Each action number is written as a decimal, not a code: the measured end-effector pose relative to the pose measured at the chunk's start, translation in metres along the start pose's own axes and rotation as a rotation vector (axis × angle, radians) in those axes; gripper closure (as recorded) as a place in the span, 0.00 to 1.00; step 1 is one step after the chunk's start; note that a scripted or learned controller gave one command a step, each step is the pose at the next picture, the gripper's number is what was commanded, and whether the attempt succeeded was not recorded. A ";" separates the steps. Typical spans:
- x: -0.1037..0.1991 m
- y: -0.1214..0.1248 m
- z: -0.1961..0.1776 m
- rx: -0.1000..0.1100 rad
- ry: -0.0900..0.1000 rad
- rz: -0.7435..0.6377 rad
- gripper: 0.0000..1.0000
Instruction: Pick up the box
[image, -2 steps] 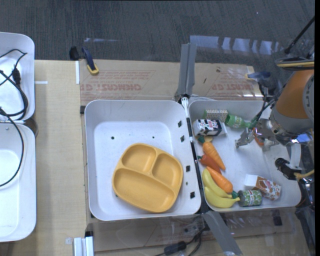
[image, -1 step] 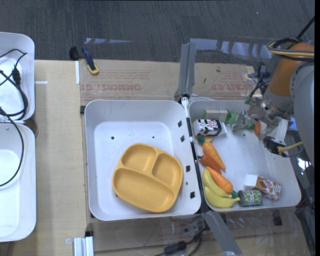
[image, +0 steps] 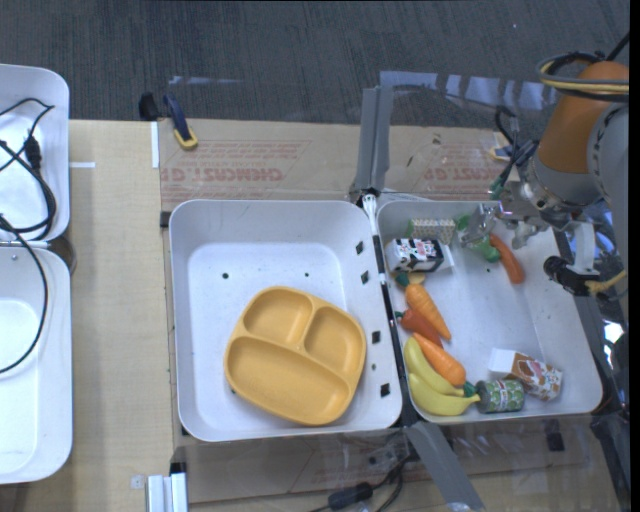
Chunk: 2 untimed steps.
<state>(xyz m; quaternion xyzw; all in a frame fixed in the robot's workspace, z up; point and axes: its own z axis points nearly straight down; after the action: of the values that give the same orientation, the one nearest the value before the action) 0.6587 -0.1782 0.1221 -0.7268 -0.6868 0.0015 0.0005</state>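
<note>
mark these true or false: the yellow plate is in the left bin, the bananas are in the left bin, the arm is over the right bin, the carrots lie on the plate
1. The yellow plate is in the left bin: true.
2. The bananas are in the left bin: false, they lie in the right bin.
3. The arm is over the right bin: true, above its far corner.
4. The carrots lie on the plate: false, they lie in the right bin beside the bananas.

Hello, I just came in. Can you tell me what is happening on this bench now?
A robot arm reaches in from the right, its end effector low over the far end of the right bin, near a small carrot. The box lies untouched against the bin's left wall. The left bin holds a yellow divided plate.
</note>
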 end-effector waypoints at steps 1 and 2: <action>0.001 0.000 0.018 -0.001 0.001 -0.004 0.00; 0.000 -0.001 0.012 0.001 -0.002 -0.006 1.00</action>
<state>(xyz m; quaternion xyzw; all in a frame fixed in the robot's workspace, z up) 0.6580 -0.1779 0.1097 -0.7247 -0.6891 0.0026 0.0002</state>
